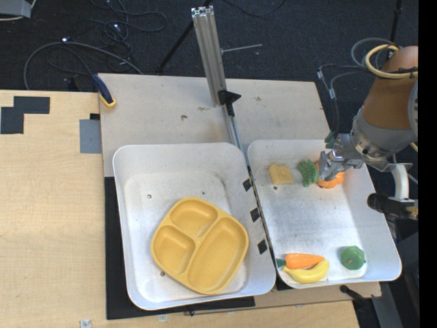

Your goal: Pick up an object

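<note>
In the right bin (382, 268) my gripper (332, 164) is low over the far side, directly above an orange object (331, 180) that it partly hides. Just left of it lies a green leafy toy (308, 172), and further left a pale yellow block (280, 175). At the near edge of the same bin lie a carrot (304, 260), a banana (309, 272) touching it, and a round green object (352, 257).
The left bin (136, 183) holds a yellow divided plate (199, 244). A metal post (210, 53) rises behind the bins, with a thin rod running down to the seam between them. The arm's grey and orange wrist (386, 108) overhangs the right bin's far right corner.
</note>
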Controlling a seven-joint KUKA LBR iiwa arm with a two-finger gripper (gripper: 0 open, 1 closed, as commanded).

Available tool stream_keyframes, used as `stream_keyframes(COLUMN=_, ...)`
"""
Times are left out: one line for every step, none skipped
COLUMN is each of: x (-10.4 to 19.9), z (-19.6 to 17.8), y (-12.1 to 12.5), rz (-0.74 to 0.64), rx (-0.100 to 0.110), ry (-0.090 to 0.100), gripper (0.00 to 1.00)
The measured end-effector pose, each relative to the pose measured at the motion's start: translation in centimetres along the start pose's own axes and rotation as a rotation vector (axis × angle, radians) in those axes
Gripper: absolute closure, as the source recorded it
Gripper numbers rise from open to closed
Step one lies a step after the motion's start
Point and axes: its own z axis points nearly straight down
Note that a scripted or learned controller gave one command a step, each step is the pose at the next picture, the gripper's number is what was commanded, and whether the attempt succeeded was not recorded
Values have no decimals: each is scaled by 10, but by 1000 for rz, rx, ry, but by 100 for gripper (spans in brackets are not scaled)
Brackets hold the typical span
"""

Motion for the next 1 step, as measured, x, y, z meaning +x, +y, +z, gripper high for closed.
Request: stream_keyframes(x=50, z=7, y=7, rz=-4, rx=5, ry=2, gripper=100)
